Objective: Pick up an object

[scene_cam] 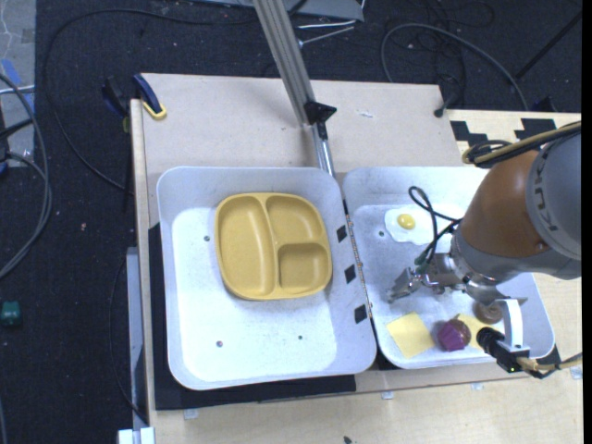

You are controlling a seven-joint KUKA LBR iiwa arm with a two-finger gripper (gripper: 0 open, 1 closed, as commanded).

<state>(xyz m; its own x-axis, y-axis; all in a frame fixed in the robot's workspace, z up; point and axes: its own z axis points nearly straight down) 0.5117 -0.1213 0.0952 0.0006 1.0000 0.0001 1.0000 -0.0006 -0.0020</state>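
Bins sit side by side on my bench: left bin (185, 340) and right bin (370, 188), both shallow and white, seen from above at a slant. My arm (518, 215) comes in from the right edge and bends down over the right bin, its orange band bulking large above the wrist. The gripper (400, 291) points leftward and low, near the middle of the right bin's floor. I see its thin metal fingers (405, 285) set close together with nothing between them; they look narrow, though the view is small and I would not swear to the gap.

Three small things lie in the right bin. A fried egg (403, 222), white with a yellow yolk, rests toward the far side, apart from the gripper. A yellow square (410, 335) lies flat near the front wall, just below the fingertips but not touching them. A purple lump (452, 334) sits just right of the square, close under the wrist.

In the left bin a yellow tray (274, 246) with three compartments lies flat, toward the far side.
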